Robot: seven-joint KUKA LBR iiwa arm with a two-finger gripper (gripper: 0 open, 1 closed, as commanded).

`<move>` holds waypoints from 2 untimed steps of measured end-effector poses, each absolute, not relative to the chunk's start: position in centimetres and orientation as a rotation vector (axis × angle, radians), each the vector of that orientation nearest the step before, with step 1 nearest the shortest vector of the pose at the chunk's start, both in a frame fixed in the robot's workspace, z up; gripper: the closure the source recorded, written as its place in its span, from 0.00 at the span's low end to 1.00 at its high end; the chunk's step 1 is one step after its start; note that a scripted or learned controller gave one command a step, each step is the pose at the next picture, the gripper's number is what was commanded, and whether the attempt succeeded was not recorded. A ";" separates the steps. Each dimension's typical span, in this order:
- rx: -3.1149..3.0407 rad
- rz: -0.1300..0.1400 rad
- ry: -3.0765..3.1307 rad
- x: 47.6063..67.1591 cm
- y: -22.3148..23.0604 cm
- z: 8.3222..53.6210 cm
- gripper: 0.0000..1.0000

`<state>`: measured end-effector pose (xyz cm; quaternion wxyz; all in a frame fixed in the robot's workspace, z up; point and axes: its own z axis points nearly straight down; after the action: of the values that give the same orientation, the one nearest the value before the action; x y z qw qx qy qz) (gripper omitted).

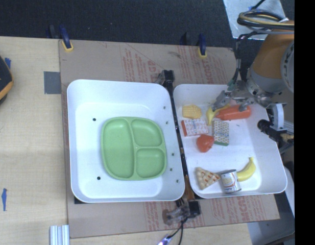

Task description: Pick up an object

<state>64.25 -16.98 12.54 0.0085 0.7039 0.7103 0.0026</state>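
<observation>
The right bin (269, 157) holds several toy foods. An orange-red carrot-like piece (234, 113) lies near its far edge, with a small yellow piece (211, 116) at its left end. My gripper (233, 98) hangs directly over that orange piece, close above or touching it. Nearer the middle lie a yellow block (192, 111), a red-and-white packet (194, 128), a speckled box (221, 132) and a red tomato (204, 143). A pizza slice (207, 177), a small can (228, 181) and a banana (246, 170) sit along the front.
The left bin (80, 137) holds a green divided plate (132, 148). The arm's grey and orange wrist (272, 60) stands over the right bin's far right corner. Both bins rest on a brown board clamped to the bench.
</observation>
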 end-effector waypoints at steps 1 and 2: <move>2.200 0.014 2.219 65.0 -19.0 11.3 0.00; 2.217 -0.001 2.226 64.8 -21.2 18.1 0.00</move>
<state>64.78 -21.18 18.05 -0.0001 0.7058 0.7084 -0.0005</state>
